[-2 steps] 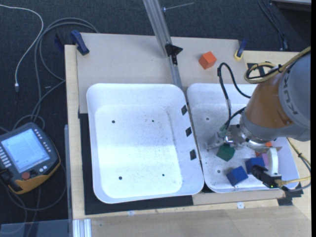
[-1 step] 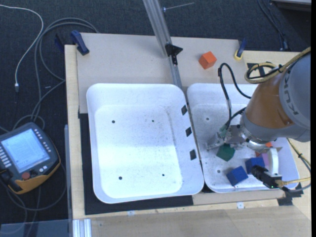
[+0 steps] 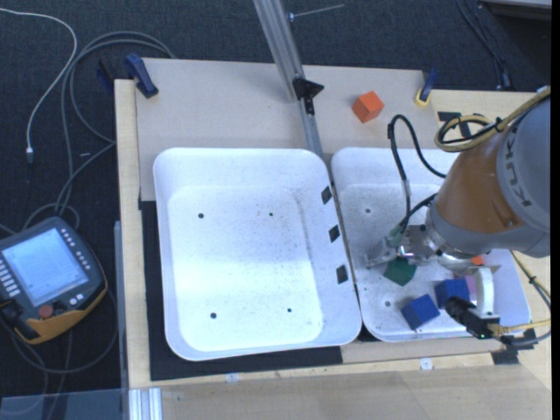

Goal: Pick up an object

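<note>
- Two white bins are sitting side by side on the desk (image 3: 219,103): the left bin (image 3: 175,182) and the right bin (image 3: 367,169).
- The grey arm (image 3: 490,199) with its orange band is reaching in from the right, and it is hanging over the right bin.
- The end effector (image 3: 391,254) is pointing down and left, low inside the right bin, just above a dark green block (image 3: 401,273).
- It is too small and blurry to tell if the end effector is open or closed, or if it is gripping the green block. The block is lying right under its tip, near the middle of the right bin.
- A blue block (image 3: 420,311) is lying near the front edge of the right bin, a little nearer and to the right of the green one.
- Another blue block (image 3: 455,290) is sitting to the right of it, partly under the arm.
- A white and pink thing (image 3: 484,291) is lying at the right side of the same bin, just beside the second blue block.
- An orange cube (image 3: 368,106) is sitting on the bare desk, behind the right bin and well apart from it.
- A grey metal pole (image 3: 280,38) is slanting down from the far side to the gap between the two bins.
- A blue clamp (image 3: 140,74) is gripping the far left corner of the desk.
- A handheld screen (image 3: 44,274) with an orange edge is lying on the floor to the left of the desk.
</note>
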`<state>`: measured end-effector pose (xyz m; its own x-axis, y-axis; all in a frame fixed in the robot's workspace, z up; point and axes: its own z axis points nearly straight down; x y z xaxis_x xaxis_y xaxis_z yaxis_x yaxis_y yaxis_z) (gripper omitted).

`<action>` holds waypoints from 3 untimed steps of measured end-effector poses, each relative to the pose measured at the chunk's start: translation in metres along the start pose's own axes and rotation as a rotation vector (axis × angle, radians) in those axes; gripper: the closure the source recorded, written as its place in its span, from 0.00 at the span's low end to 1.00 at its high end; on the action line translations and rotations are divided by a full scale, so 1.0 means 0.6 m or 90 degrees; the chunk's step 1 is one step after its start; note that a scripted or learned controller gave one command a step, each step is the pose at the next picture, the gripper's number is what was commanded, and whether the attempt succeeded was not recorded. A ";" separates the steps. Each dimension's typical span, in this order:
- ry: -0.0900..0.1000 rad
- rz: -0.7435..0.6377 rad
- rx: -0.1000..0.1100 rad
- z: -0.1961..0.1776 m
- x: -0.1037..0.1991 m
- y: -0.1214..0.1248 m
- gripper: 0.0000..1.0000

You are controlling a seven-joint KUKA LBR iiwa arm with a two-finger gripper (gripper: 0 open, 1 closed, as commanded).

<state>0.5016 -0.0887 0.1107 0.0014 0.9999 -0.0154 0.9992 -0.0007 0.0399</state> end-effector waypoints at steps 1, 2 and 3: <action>0.002 0.000 0.004 0.001 -0.003 0.006 0.00; 0.003 0.001 0.010 0.002 0.002 0.029 0.00; 0.001 -0.001 0.000 0.000 0.003 0.006 0.00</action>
<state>0.5052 -0.0868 0.1106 0.0004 0.9999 -0.0137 0.9992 0.0002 0.0395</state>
